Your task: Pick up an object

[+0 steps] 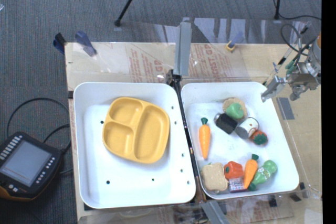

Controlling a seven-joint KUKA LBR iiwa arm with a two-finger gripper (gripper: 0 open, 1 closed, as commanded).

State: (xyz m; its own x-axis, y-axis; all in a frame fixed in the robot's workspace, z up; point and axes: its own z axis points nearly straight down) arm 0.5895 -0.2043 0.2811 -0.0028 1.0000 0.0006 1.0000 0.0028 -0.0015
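Observation:
The right bin (273, 113) holds toy food: an orange carrot (204, 137), a black block (226, 123), a green piece on a tan cookie (234, 108), a grey-white can (247, 127), a red tomato (259, 137), a bread slice (214, 177), a red-orange pepper (234, 170), a second carrot (250, 170) and a green pear (266, 170). My gripper (281, 86) hangs above the bin's upper right corner, its fingers spread, nothing between them.
The left bin (89, 165) carries a yellow divided plate (137, 129). A grey upright post (184, 50) stands behind the gap between the bins. A teach pendant (26, 162) lies on the floor at the left. Tripod legs stand behind the bench.

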